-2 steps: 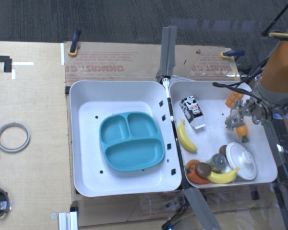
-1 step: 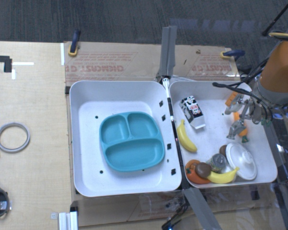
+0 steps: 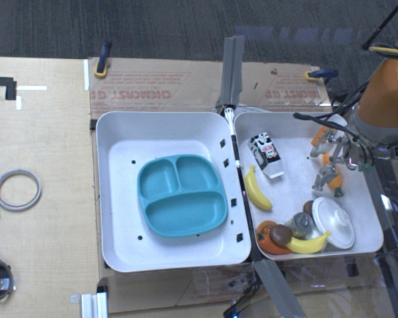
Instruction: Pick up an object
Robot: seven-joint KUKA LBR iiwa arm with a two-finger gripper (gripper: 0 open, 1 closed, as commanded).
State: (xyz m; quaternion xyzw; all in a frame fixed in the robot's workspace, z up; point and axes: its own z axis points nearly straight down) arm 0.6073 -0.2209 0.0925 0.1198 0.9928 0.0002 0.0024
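A pale wooden desk (image 3: 40,244) meets dark grey carpeted floor (image 3: 152,12) beyond; flat brown printed cardboard (image 3: 159,85) lies across its far edge.

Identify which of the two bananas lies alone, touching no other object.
The banana beside the bin divider lies alone on bare white floor; the other banana rests against the pile at the front.

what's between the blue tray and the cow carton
In the camera view, the blue tray and cow-print carton sit in separate bins; between them lie bare white floor and the two bins' adjoining walls.
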